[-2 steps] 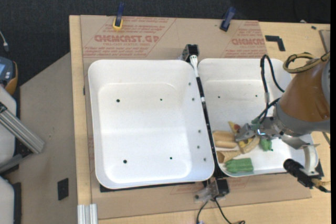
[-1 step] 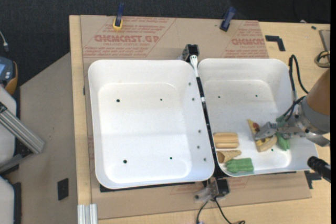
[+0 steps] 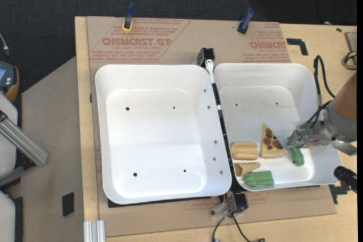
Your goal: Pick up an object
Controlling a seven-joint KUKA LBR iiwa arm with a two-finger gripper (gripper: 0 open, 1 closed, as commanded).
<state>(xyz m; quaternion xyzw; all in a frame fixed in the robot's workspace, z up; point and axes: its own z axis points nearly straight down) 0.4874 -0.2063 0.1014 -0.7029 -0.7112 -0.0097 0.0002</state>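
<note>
The right bin (image 3: 266,68) holds several toy foods near its front edge. There is a pizza slice (image 3: 270,141), a tan bun (image 3: 245,150), a small tan piece (image 3: 247,168) and a green block (image 3: 259,179). A small green piece (image 3: 298,157) lies apart at the right. My gripper (image 3: 299,139) is low in the right bin, just right of the pizza slice and directly above the small green piece. I cannot see anything held in it.
The left bin (image 3: 153,122) sits beside the right one, with a black divider strip (image 3: 216,105) between them. Both rest on a cardboard sheet (image 3: 170,37) held by blue clamps (image 3: 246,20). A black cable (image 3: 317,79) loops over the right bin's far right corner.
</note>
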